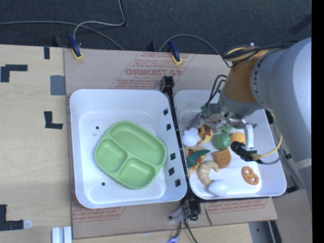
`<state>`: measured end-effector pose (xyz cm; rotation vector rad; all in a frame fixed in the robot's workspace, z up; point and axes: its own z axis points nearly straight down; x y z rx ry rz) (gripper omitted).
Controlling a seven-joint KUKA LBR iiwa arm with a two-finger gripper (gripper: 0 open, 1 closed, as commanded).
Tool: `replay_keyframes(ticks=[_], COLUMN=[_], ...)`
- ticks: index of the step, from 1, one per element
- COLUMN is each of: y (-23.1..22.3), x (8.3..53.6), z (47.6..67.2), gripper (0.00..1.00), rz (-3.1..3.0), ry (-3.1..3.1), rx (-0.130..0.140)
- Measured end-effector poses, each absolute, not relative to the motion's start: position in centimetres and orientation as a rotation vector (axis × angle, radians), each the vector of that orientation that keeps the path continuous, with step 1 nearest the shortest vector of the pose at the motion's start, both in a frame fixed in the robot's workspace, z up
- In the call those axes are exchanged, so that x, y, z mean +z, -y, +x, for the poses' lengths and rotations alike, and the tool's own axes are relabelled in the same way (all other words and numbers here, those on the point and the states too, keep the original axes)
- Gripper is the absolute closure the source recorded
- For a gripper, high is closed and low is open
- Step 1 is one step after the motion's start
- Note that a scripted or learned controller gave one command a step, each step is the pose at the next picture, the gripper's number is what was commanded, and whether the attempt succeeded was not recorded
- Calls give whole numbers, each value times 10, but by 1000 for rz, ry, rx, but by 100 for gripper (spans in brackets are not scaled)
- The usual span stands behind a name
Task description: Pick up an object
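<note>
Cardboard sheet [147, 70] printed "CHEMCAST" covers the wooden desk [30, 135], clamped under two white bins. Left bin [81, 110] carries a green divided plate [130, 155]. The jaws [215, 119] hang over the right bin's [271, 178] toy food [215, 158]; their state can't be told.

The left white bin [81, 135] serves as the landmark. Inside it, a green divided plate [130, 154] with three compartments lies flat, tilted a little, near the bin's middle and toward its lower side. Under the bin lies a brown cardboard sheet [116, 70] with red print, reaching beyond its upper edge. Two blue-and-yellow clamps [75, 48] grip that sheet's far edge, above the bin. A thin white cable [96, 24] loops across the dark floor farther up.
</note>
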<state>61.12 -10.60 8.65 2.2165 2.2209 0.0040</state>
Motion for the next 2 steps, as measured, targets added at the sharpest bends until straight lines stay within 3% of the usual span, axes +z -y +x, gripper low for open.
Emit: replay_keyframes(ticks=[1, 2], y=[106, 33], x=[97, 185], z=[611, 630], gripper=[100, 100], rz=[2216, 2218], ry=[-2221, -2224], rx=[3, 2])
